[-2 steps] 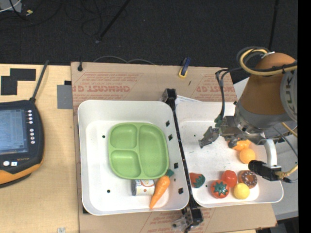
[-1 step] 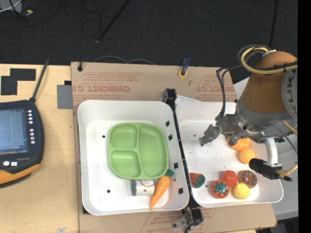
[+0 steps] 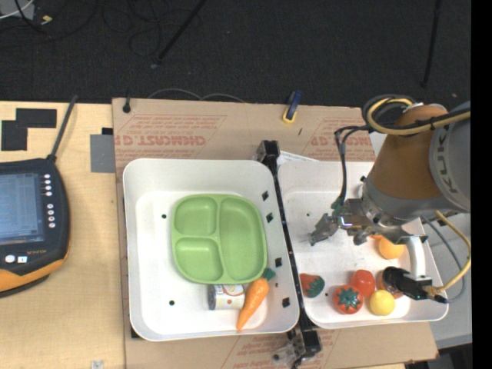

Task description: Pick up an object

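Overhead slanted view of the bench with two shallow white bins set side by side on a cardboard sheet (image 3: pixel 200 133). The left bin (image 3: pixel 146 206) holds a green divided plate (image 3: pixel 219 237) with three compartments at its centre; along the bin's near edge lie a small can (image 3: pixel 223 297) on its side and, touching it, an orange carrot (image 3: pixel 254 302) tilted up toward the plate's near right corner. The right bin (image 3: pixel 307 187) holds the candidate objects, grouped along its near edge: a red strawberry-like fruit with a green cap (image 3: pixel 311 284) near the near left corner, a red tomato with a green calyx (image 3: pixel 347 300), a second red tomato (image 3: pixel 363 281) just behind it, a yellow lemon (image 3: pixel 382 304) beside these, and an orange fruit (image 3: pixel 390 247) partly hidden under the arm. The gripper (image 3: pixel 338 227) hangs over the middle of the right bin; its dark fingers appear spread, with nothing between them. A handheld control pendant (image 3: pixel 27 221) rests at the bench's left edge.
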Tool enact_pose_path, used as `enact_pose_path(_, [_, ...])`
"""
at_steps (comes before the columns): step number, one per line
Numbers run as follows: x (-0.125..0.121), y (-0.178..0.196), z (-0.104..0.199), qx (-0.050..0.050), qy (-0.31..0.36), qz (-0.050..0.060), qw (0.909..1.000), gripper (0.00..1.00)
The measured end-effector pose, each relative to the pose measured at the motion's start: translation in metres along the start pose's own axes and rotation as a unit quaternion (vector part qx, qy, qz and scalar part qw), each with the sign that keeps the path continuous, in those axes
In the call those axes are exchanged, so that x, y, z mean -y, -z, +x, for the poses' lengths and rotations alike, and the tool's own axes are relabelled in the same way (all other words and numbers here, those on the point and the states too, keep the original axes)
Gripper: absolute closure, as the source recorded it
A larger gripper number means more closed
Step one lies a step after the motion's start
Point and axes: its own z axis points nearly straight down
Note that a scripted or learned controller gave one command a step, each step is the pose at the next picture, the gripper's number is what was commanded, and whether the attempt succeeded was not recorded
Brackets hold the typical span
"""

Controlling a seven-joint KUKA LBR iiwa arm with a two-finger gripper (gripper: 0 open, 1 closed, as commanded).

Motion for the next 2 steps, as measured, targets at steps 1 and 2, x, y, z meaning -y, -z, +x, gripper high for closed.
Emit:
enact_pose_path(1, [0.000,-0.046,-0.001,0.000,0.000,0.000,1.0000,0.00])
enact_pose_path(2, [0.000,-0.075,0.001,0.000,0.000,-0.002,1.0000,0.00])
